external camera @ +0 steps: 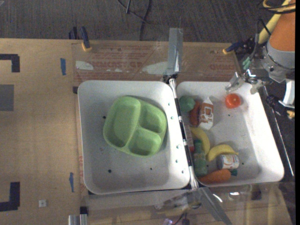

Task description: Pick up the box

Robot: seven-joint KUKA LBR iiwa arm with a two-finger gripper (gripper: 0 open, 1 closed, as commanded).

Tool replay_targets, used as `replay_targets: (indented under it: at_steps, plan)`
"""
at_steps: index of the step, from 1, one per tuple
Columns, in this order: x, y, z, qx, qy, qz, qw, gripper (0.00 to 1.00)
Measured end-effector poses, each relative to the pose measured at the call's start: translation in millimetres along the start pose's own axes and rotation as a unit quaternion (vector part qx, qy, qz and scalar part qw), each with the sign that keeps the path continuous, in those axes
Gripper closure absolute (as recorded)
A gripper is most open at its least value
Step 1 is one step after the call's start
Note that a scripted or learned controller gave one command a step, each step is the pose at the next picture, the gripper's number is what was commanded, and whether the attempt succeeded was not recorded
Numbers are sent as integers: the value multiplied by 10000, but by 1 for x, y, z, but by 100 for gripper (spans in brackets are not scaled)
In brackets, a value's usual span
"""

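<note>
White-and-orange box (206,114) lying in right bin (262,139), near divider, well to lower left of end effector (244,80). End effector parked over bin's upper right rim, just up and right of small red tomato (233,100), nothing between fingers; spread or pressed together: cannot tell at this size. Still approach step by the look of it, no contact with box, grasp not begun. Box crowded: sausage-like red piece (194,116) touching its far side from end effector, green item (186,103) just beyond that, bananas (212,144) just below it. Can (228,161) and carrot (215,176) further down, well apart from end effector. Green divided plate (135,125) in left bin (89,139), far across from end effector, irrelevant. Next move likely: travel down-left past tomato, centre over box, line fingers across its narrow sides, descend, close. Risk judged: clipping sausage piece or wedging a finger against it; near side of box looks freer. Wooden surface (37,125) round bins.
</note>
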State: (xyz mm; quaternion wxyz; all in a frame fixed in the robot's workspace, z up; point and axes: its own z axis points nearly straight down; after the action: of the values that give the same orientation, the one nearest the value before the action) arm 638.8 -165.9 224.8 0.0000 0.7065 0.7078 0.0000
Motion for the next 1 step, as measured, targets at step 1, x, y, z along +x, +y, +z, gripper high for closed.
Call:
replay_targets:
  at_steps: [1]
  plan:
    - [-12,-117,133,-5,1,328,9995,0]
